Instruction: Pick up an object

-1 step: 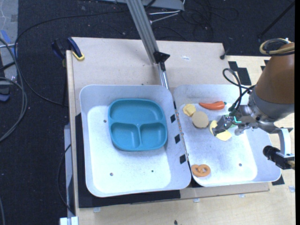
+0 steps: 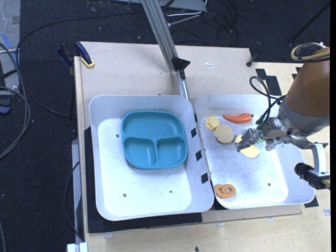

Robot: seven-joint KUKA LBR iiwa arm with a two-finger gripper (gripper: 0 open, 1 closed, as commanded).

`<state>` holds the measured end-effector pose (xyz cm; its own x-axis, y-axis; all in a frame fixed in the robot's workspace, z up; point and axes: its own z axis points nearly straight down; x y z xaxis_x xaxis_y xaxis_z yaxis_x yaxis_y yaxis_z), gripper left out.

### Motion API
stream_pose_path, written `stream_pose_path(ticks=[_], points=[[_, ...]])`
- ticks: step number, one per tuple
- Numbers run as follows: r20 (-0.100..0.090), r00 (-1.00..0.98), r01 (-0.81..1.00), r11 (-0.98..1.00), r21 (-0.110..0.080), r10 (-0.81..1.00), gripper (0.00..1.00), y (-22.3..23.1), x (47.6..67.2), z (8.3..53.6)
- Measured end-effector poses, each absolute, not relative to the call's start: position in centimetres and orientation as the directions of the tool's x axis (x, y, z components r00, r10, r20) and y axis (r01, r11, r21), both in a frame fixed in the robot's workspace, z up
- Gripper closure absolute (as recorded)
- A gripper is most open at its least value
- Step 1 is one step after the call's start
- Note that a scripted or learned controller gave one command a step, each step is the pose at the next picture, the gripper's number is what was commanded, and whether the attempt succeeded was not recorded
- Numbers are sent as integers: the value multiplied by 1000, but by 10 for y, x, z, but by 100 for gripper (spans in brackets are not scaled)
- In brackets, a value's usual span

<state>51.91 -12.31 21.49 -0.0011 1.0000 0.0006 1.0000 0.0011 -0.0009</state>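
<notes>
White plastic bins sit side by side on a pale wooden bench (image 2: pixel 157 67). In the left bin (image 2: pixel 105 188) lies a blue divided plate (image 2: pixel 155 139). In the right bin (image 2: pixel 273 190), a grey arm (image 2: pixel 310 101) reaches in from the right; its gripper (image 2: pixel 247 142) hangs just over a yellow piece (image 2: pixel 251 151), whether open or closed I cannot tell. Far of it lie an orange pepper (image 2: pixel 237 118), a tan round (image 2: pixel 224 135) and a small yellow chunk (image 2: pixel 211 123); an orange ring (image 2: pixel 225 190) sits at the near left corner. These look like light, stiff toy foods, probably slippery; grasp across the narrow width. Open floor lies near and right.
</notes>
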Motion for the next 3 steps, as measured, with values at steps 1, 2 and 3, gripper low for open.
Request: stream_pose_path(ticks=[1, 2, 3], points=[[1, 1, 1000, -1, -6, 1000, 0, -120, 521, 151], [1, 1, 1000, -1, -6, 1000, 0, -119, 520, 97], [0, 2, 1000, -2, -1, 1000, 100, -120, 521, 110]])
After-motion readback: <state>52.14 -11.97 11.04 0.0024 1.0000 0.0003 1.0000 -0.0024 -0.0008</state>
